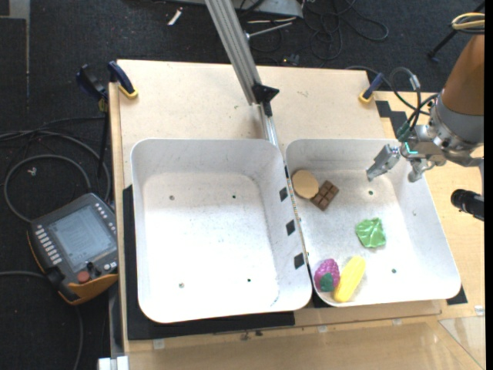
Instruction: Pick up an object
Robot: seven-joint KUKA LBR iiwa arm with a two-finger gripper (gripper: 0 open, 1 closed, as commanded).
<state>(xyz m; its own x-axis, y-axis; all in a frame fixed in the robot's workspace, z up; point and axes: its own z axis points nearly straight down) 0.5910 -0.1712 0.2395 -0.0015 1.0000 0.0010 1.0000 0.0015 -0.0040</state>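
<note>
Overall, worktop: tan board carrying two shallow white bins side by side.
Left bin: bare white floor with dark specks.
Right bin: holds every loose item.
Arm: enters from the right, wrist above the right bin's upper right corner.
Gripper: fingers spread apart, nothing between them, poised over the bin's far right part.
Yellow corn piece: near front edge, touching the pink-purple item on its left.
Green leafy piece: mid-bin, apart from the others.
Tan round piece: upper left, against the brown chocolate block.
</note>
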